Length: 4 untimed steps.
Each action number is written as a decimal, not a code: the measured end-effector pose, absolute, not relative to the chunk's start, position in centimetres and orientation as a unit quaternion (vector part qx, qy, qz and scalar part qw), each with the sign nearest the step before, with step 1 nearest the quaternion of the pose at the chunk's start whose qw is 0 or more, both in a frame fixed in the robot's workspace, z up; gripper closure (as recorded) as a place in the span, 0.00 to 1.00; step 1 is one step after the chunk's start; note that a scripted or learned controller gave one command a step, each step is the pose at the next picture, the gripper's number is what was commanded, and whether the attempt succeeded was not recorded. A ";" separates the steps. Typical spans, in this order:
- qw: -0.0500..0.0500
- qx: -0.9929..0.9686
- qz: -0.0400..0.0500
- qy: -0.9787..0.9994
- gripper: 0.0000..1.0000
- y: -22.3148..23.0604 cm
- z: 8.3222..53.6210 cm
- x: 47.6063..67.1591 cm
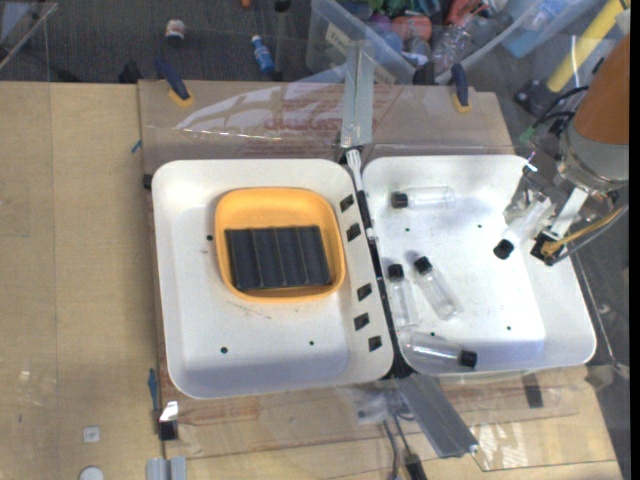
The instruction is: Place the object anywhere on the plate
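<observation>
Four vials point(436, 291) left of claw point(540, 223)

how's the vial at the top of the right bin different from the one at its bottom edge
The top vial lies flat on the bin floor with its black cap to the view's left; the bottom vial rests against the right bin's lower wall, cap to the right. The top one lies level across the view, the bottom one slightly slanted. Both are clear with black caps.

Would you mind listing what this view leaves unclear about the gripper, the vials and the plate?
- Gripper, camera view: blurred and tangled with cables, so whether it holds anything is unclear.
- Clear vials, camera view: nearly see-through on the white right bin; their outlines and contents are hard to trace.
- Orange plate, camera view: its middle is covered by a dark ribbed insert.
</observation>
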<state>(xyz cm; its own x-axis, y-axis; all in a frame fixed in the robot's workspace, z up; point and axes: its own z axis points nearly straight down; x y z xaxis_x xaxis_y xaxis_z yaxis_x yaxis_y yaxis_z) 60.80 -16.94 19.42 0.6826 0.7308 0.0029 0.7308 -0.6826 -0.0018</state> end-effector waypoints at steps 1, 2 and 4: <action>-0.001 -0.892 -0.001 -0.453 1.00 -14.5 20.4 65.3; -0.002 -0.869 -0.001 -0.494 1.00 -12.9 22.3 66.7; -0.002 -0.838 -0.001 -0.546 1.00 -10.2 25.7 66.7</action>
